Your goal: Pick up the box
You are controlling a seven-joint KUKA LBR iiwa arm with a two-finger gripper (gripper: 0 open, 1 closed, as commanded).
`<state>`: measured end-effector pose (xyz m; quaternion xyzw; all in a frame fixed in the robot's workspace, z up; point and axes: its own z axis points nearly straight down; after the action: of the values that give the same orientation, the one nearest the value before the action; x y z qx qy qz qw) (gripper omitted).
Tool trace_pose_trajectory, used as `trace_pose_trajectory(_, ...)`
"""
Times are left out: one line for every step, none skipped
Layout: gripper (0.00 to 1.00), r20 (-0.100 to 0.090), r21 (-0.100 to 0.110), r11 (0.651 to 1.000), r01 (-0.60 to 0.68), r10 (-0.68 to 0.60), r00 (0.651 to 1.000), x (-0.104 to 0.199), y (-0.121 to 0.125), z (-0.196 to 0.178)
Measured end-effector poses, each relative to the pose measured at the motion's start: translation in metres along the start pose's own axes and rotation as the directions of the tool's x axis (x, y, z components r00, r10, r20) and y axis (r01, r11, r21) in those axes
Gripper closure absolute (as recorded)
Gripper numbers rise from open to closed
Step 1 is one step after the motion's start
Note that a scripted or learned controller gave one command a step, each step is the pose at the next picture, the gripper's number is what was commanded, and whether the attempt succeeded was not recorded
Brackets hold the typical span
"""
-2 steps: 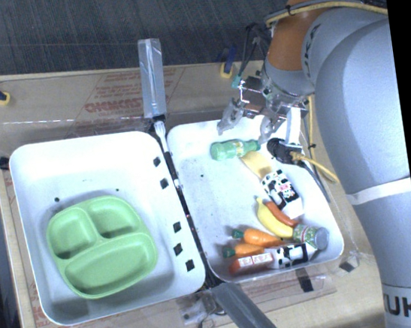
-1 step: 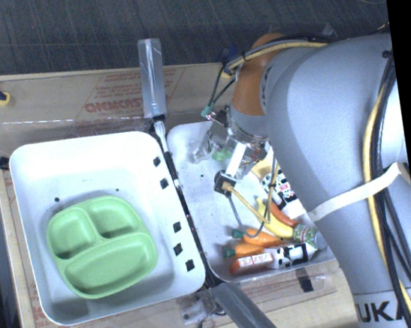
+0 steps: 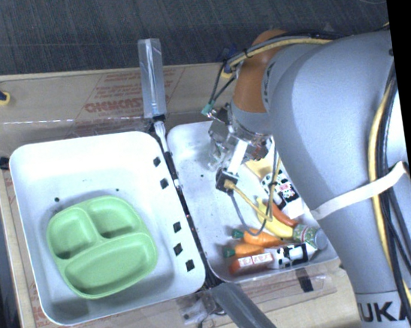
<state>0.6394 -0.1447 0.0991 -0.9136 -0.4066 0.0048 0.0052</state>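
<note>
Reaching in from the right, the arm hung over the right bin, with the gripper low above that bin's far half, near bare white floor. Whether the gripper was open or closed could not be told, and nothing was seen held in it. The box, orange-red with a pale label, lay flat along the right bin's near edge, well apart from the gripper. A carrot lay just beside it, and a banana lay close behind. A green divided plate sat in the left bin, toward its near edge.
</note>
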Motion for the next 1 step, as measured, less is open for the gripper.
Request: trace_pose_trajectory(1.0, -0.001, -0.008, 0.992, 0.123, -0.123, 0.992, -0.078, 0.0007, 0.009)
